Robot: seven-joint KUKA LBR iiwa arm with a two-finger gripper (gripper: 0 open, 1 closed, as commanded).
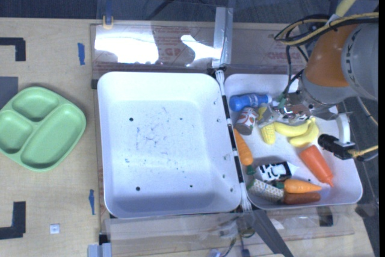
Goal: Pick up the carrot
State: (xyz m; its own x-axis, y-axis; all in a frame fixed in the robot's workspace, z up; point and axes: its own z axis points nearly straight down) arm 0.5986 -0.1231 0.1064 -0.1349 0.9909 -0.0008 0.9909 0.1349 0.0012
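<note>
the carrot lies just below-right of the fingers, its long axis diagonal; whether they're open, i cannot tell

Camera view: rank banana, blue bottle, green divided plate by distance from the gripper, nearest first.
From the gripper:
1. Banana, just below it in the right bin.
2. Blue bottle, to its left, same bin.
3. Green divided plate, far left on the bench.

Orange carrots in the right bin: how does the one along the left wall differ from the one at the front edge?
The slim orange carrot along the left wall runs front to back; the orange carrot at the front edge lies crosswise and looks thicker. The front one rests amid other toys. Both lie flat in the right white bin.
</note>
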